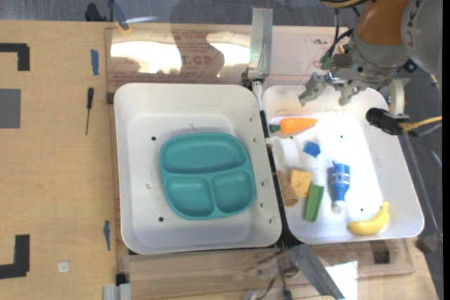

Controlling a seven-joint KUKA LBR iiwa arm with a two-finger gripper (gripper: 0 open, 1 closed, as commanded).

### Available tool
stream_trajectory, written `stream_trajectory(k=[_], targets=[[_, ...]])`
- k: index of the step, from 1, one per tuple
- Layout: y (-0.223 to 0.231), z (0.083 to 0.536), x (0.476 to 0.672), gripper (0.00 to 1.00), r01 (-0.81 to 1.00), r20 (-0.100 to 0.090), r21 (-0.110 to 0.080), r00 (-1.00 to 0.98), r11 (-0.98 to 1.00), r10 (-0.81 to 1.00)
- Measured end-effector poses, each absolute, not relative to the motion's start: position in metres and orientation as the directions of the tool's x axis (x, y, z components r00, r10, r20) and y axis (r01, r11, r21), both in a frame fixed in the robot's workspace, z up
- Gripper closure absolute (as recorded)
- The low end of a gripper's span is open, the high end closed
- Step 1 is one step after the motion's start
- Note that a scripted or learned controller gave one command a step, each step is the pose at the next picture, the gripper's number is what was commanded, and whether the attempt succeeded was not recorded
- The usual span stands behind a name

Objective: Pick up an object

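My gripper [328, 90] hangs over the far end of the right bin [401, 179], its two fingers spread apart with nothing between them. Just below and left of it lies an orange carrot [297, 126]. Farther down the bin are a small blue piece [311, 149], a blue and white bottle [339, 185], a yellow cheese wedge [300, 183], a green cylinder [313, 201], a brown piece [287, 188] and a yellow banana [371, 220] at the near right corner.
The left bin [133, 151] holds a teal divided plate [207, 174]. A metal divider post [260, 46] rises between the bins at the back. Black and yellow cables [394, 121] run along the right bin's edge.
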State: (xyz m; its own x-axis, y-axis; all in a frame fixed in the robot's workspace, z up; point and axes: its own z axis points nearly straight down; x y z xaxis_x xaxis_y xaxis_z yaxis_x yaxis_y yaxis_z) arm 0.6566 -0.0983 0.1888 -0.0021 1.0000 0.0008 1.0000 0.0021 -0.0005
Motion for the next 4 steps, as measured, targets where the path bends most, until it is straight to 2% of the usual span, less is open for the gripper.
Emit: stream_trajectory(k=[1,2,3,4], targets=[[-0.116,0.113,0.56,0.0,0.986,0.001,-0.005,-0.168,0.168,0.986],[-0.146,0.089,0.492,0.0,0.999,-0.003,0.009,0.031,-0.031,1.0],[-0.123,0.109,0.479,0.0,0.98,0.002,-0.001,-0.201,0.201,0.98],[-0.123,0.109,0.479,0.0,0.98,0.002,-0.002,-0.201,0.201,0.98]])
